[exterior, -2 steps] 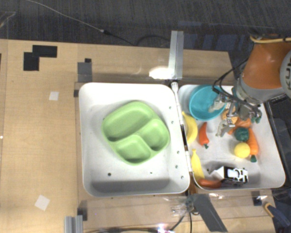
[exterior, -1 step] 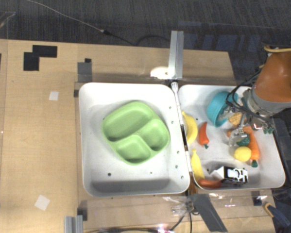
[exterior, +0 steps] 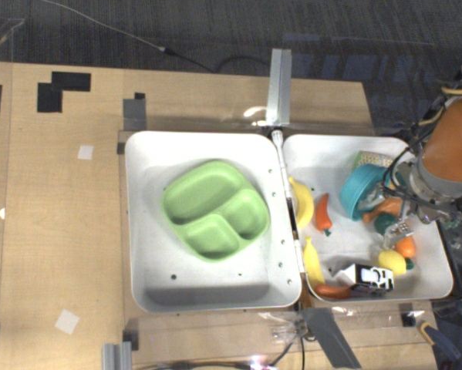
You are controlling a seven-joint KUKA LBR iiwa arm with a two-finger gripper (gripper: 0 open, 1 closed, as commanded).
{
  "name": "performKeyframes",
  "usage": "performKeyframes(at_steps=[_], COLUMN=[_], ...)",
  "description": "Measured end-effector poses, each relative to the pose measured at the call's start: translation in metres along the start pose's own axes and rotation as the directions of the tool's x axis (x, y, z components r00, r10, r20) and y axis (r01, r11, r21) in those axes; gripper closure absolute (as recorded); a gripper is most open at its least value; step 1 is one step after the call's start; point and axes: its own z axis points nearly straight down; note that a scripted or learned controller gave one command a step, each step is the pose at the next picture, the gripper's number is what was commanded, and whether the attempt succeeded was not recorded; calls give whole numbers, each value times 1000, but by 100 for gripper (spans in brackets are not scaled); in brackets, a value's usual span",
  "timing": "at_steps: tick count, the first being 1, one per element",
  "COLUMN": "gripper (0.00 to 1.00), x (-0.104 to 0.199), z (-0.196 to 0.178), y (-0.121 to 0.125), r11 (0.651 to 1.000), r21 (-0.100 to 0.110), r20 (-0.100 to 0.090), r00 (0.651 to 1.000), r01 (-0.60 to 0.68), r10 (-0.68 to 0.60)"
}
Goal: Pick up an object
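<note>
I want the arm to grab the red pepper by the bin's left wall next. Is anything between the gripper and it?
Yes. The gripper hangs at the right bin's right side, and the tipped teal bowl lies between it and the red pepper.

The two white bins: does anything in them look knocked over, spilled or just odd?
Mostly the teal bowl in the right bin: it lies tipped on its side rather than standing. Around it small toys lie jumbled, with a banana pressed against the dividing wall. The green divided plate in the left bin sits flat; nothing looks spilled or broken.
</note>
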Motion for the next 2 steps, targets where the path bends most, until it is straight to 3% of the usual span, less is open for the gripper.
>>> performKeyframes(at_steps=[1,2], gripper=[100,0], x=[-6,-6], z=[-16,-15], y=[-1,0], r11=[1000,1000], r21=[8,7], r20=[17,16], r00=[1000,1000], r01=[5,5], r10=[-5,-6])
